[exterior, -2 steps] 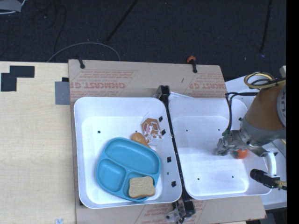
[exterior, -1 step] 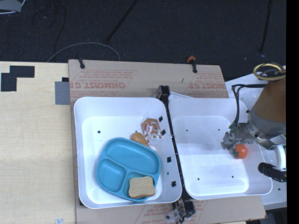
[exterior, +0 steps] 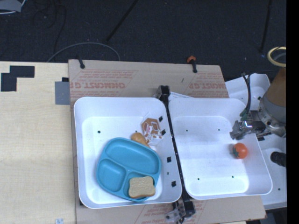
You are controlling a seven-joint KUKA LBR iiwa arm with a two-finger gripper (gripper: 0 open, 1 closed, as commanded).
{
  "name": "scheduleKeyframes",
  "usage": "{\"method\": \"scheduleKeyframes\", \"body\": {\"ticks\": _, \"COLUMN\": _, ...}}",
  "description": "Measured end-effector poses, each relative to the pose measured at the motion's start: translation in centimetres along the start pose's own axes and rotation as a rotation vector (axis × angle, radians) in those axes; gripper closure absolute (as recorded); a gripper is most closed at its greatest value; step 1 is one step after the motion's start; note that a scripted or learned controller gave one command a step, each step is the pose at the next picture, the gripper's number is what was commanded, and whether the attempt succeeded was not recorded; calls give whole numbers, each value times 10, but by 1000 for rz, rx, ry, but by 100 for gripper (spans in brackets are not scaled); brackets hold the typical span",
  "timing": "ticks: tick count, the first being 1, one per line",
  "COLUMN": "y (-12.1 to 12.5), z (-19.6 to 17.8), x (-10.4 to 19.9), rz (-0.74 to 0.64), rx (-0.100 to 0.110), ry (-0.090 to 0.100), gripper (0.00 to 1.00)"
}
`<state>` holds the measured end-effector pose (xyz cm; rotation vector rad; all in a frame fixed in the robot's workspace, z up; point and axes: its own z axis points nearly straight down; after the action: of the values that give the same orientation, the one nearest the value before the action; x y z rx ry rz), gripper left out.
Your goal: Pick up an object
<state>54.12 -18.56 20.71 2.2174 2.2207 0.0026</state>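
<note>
In the right bin (exterior: 205, 125), a small orange-red object (exterior: 239, 150), perhaps a tomato, lies just below the gripper (exterior: 239, 129); its grip state cannot be told.

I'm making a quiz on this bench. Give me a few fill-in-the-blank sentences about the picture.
1. The slice of bread lies on the ____ tray.
2. The orange ball lies in the ____ bin.
3. The pincer hangs ____ the ball, apart from it.

Missing: blue; right; above

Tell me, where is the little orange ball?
The orange ball lies in the right bin, near its right wall, just below the gripper.
</note>
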Motion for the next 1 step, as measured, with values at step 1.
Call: {"method": "scheduleKeyframes", "body": {"ticks": 1, "y": 1, "z": -34, "x": -1, "rz": 0, "rx": 2, "ry": 1, "gripper": 100}}
